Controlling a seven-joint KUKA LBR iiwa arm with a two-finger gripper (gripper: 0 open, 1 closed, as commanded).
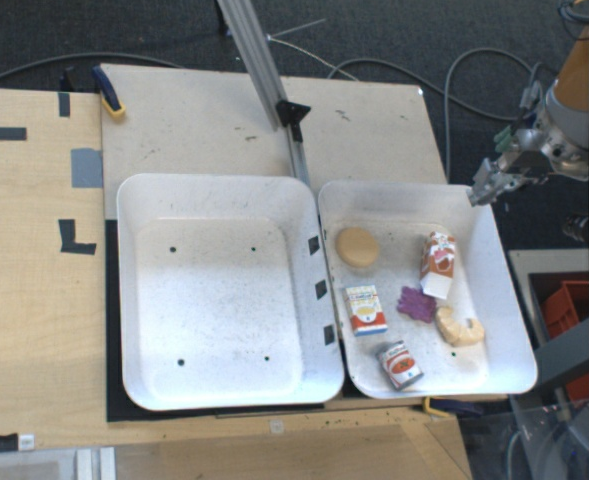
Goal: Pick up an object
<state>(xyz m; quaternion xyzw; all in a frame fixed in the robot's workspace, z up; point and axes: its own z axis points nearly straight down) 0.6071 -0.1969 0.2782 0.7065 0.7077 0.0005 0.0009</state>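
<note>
The right bin (494, 258) holds several small items: a round tan bun (357, 247), a red and white bottle (438, 263), a small orange and white carton (365, 310), a purple piece (416, 304), a pale pastry (459, 328) and a red can (401, 364). My gripper (489, 185) hangs at the bin's far right corner, just outside its rim and above it, well apart from every item. Nothing shows between its fingers.
The left bin (134, 268) lies beside the right one. A slanted metal pole (259, 53) rises from behind the bins' shared edge. Cables run over the dark floor at the back. A yellow and blue clamp (107, 93) sits on the board's far left corner.
</note>
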